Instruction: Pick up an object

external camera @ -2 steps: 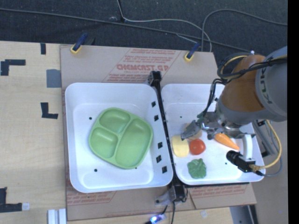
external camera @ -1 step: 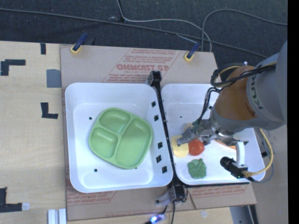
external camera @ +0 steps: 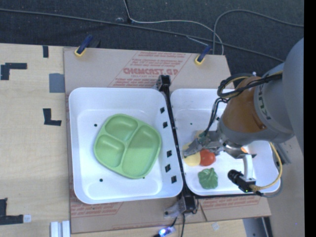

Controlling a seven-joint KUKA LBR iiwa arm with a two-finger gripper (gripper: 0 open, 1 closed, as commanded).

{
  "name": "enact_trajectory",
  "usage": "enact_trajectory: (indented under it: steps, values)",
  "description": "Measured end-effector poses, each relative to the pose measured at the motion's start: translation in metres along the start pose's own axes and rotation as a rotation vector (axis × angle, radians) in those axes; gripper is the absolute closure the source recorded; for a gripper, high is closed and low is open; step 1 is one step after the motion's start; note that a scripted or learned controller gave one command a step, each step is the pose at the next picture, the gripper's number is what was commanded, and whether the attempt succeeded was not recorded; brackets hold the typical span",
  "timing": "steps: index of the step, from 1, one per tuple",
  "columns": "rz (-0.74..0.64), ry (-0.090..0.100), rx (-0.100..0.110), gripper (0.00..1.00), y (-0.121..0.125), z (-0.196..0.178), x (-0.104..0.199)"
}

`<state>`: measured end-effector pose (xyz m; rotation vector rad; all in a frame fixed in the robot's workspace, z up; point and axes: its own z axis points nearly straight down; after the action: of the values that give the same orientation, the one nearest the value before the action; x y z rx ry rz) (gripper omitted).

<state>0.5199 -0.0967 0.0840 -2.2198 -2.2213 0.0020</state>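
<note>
The arm (external camera: 266, 107) comes in from the right side of the frame and bends down over the right bin (external camera: 190, 100). Its grey body fills the upper right, and the orange band (external camera: 239, 110) sits just above the wrist, over the middle of that bin. From there the wrist points down and toward the left, so the gripper (external camera: 198, 146) ends up low in the bin, close to the black divider (external camera: 170, 132) between the two bins.

The gripper's metal tip hangs right above a small cluster of toy food: a yellow piece (external camera: 191, 158) lies nearest the divider, a red tomato (external camera: 208, 157) touches it on the right, and a green leafy piece (external camera: 208, 178) lies just below them, toward the bottom edge of the bin. The tip is just beside the yellow piece and the tomato, but from this angle I cannot tell how the gripper is set, or whether anything is caught in it; the three pieces all look to be lying on the bin floor.

In the left bin (external camera: 79, 107), a green divided plate (external camera: 128, 145) lies flat near the center, tilted a bit in the frame, well apart from the gripper.

Both bins sit on a sheet of cardboard (external camera: 148, 65) with red printing, held by two yellow clamps (external camera: 81, 47) at the upper edge. Thin cables (external camera: 222, 90) loop around the wrist.
</note>
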Motion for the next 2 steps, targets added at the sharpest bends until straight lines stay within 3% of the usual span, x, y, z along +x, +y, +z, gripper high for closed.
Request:
enact_trajectory:
  steps: [1,2]
  values:
    - [-0.001,-0.001,-0.003,1.00,0.001,-0.012,0.000]
    - [0.001,0.000,-0.003,1.00,0.000,-0.062,-0.010]
